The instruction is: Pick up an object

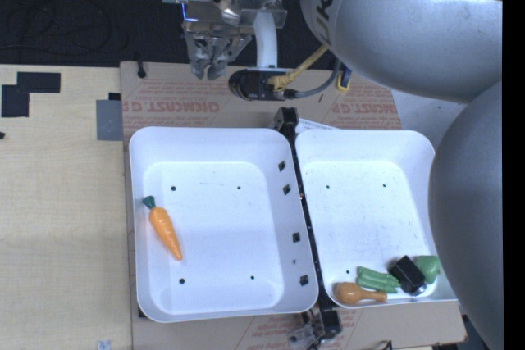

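An orange carrot (165,231) with a green top lies at the left side of the left bin (209,145). In the near right corner of the right bin (365,145) lie a tan pear-shaped piece (358,293), a green pod (377,279), a black block (408,274) and a green piece (427,265), close together. My gripper (211,68) hangs high above the far edge of the left bin, over the cardboard, fingers pointing down and pressed together with nothing between them.
The bins stand side by side on a cardboard sheet (205,104), joined by a black divider rail (297,209). A pale wooden bench top (57,217) extends to the left. The bulky grey arm (410,12) covers the upper right.
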`<state>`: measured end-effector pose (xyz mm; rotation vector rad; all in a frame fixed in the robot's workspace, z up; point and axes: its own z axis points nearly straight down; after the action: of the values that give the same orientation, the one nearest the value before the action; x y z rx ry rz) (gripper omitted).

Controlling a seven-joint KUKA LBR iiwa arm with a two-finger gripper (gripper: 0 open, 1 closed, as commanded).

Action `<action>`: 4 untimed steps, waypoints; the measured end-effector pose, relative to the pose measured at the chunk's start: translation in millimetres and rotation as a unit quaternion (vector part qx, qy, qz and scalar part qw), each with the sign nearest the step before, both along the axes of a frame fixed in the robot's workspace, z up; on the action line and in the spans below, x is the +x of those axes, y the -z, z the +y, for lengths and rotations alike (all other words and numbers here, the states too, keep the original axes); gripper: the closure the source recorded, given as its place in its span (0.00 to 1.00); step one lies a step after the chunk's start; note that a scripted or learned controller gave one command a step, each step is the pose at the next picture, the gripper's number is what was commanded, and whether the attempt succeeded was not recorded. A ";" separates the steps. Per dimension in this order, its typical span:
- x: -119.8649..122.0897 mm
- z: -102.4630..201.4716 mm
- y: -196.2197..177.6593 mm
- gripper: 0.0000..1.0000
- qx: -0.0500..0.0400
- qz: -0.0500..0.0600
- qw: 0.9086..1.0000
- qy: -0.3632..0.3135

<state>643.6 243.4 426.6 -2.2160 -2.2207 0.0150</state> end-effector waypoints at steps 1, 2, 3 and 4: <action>0.4 -74.2 -118.8 1.00 0.002 -0.009 1.000 0.004; -0.1 -5.3 -109.9 1.00 0.002 -0.003 1.000 -0.002; -0.3 -18.7 -49.6 1.00 0.000 0.000 1.000 0.001; 0.3 0.4 -53.5 1.00 0.001 -0.003 1.000 0.000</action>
<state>644.0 243.8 480.1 -2.2179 -2.2227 0.0053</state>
